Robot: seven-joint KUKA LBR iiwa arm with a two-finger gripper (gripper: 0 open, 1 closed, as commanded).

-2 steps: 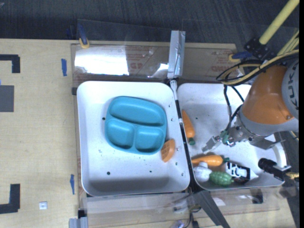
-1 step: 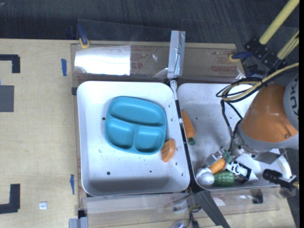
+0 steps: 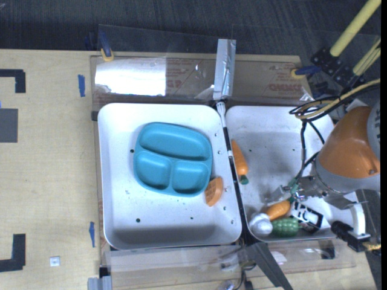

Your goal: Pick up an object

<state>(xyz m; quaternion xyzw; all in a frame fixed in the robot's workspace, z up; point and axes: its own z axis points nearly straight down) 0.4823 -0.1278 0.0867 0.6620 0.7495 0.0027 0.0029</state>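
My gripper (image 3: 297,197) is low in the right bin (image 3: 266,132), near its front right corner, under the orange-banded wrist. Just left of it lies a small orange piece (image 3: 278,209), close to the gripper or touching it; I cannot tell which. A green bumpy object (image 3: 284,226) and a silvery white ball (image 3: 261,225) lie at the bin's front edge. An orange carrot with a green tip (image 3: 239,162) rests along the right bin's left wall.
The left bin (image 3: 121,210) holds a blue divided plate (image 3: 172,159) and an orange wedge (image 3: 213,191) by its right wall. A ridge divides the bins. Cables (image 3: 314,110) hang over the right bin's far right corner.
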